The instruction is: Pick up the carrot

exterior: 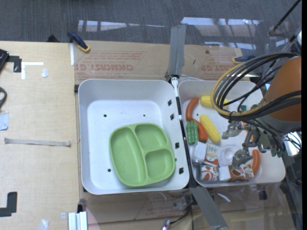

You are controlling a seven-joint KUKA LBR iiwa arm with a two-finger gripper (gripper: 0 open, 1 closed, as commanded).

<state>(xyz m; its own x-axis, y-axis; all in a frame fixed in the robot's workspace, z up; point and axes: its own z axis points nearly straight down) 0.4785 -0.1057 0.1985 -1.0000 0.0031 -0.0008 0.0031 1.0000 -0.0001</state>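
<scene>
- Lying in the right bin, the carrot looks like the short orange piece near the bin's left wall, tucked between a green toy vegetable and a yellow corn cob. I think that is the carrot, but most of it is covered.
- Two other orange-red things could fool you: a long one near the top left corner of the right bin, and one by its right edge near the claw.
- Hanging over the right side of that bin is the gripper. It sits away from the carrot, and nothing can be seen in it.
- Black cables and metal parts crowd around the claw, so how wide it stands is not something I can tell.
- My guess is the job is at the reaching step. Next the claw should slide toward the left wall, line up over the orange piece, and go down between the corn and the green toy.
- A green plate with three parts rests in the left bin, near its bottom edge.
- Small packets at the bottom of the right bin are too blurry to name.
</scene>
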